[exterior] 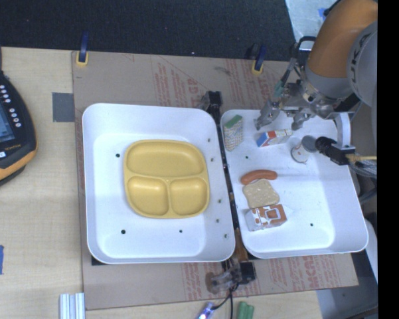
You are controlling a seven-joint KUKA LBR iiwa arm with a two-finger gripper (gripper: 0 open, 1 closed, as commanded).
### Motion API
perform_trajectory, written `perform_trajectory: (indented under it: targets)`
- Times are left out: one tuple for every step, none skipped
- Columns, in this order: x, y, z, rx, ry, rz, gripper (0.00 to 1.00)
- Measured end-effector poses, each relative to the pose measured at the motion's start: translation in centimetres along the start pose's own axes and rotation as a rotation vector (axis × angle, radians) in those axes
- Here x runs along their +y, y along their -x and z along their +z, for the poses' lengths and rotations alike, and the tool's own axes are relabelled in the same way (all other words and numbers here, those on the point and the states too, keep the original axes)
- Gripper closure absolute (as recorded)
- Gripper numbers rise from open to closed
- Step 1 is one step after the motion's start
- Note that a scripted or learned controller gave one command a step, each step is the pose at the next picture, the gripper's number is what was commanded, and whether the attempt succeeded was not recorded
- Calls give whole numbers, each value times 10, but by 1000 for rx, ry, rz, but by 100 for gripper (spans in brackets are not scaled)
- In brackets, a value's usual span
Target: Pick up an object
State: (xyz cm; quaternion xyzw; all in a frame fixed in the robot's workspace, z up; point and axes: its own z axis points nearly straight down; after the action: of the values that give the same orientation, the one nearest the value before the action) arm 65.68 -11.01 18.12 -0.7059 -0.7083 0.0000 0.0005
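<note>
The fingers (283, 113) hang spread, as far as this slanted view lets me judge, over the right bin (332, 234), pinching nothing. The small carton (273, 137) lies just below them; closing off-centre could nudge it aside.

Robotics lab, teach pendant (6, 135), clamped bench board (153, 78)

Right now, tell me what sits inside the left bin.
The left bin holds one yellow divided plate, three compartments up, nothing visible in them. Whatever lies beneath the plate is covered.
</note>
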Motion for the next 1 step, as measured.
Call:
perform_trajectory:
  targets:
    - [0,27,70,-2,0,0,0]
